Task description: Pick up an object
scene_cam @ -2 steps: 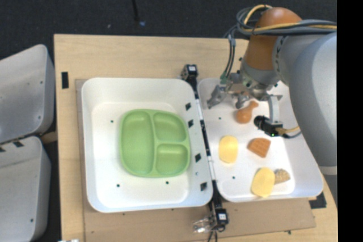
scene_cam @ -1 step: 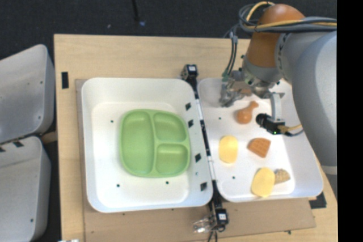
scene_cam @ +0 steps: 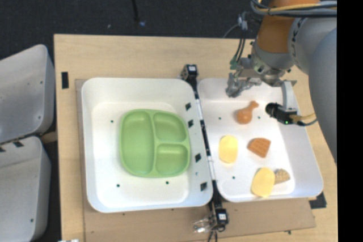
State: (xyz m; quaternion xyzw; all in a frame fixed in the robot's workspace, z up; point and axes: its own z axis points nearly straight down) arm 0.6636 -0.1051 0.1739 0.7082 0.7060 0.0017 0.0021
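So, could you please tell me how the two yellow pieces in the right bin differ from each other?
The upper yellow piece is paler and squarish; the lower yellow piece is deeper yellow and oval. The upper one lies apart from other things, while the lower one touches a small tan item. Both lie flat in the right bin.

You get no readable text, labels, brands or numbers here; nothing legible on the bins, the bench or the arm.

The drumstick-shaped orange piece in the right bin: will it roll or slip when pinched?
The drumstick piece looks rounded and smooth, so it may roll or squirt sideways. It looks small and probably light. Its narrow end, pointing toward the pincer, seems the easier place to pinch.
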